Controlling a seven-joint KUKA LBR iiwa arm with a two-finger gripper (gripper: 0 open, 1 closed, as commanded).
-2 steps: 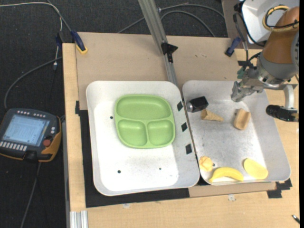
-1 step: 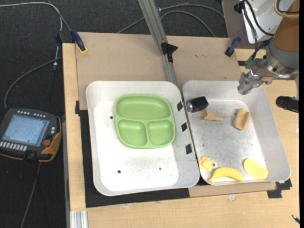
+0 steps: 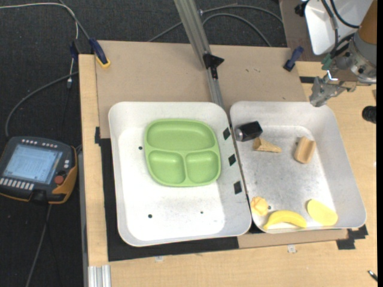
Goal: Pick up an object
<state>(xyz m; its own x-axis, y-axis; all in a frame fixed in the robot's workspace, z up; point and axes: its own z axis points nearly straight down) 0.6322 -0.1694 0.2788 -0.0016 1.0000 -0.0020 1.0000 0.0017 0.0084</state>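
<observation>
Nearest the camera, a yellow plastic banana lies at the front of the right white bin; above the bin's far right corner the gripper is seen, whether spread or pressed together cannot be told; a centred descent is advised

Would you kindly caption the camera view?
End effector above right bin's far corner; green tray in left bin.

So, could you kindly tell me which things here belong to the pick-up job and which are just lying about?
Belonging to the job:
- grey two-finger gripper
- yellow banana
- tan wooden cylinder
- small black and silver block
- pale yellow wedge
- flat yellow round piece

Just lying about:
- green three-compartment plate
- grey teach pendant
- blue clamp
</observation>
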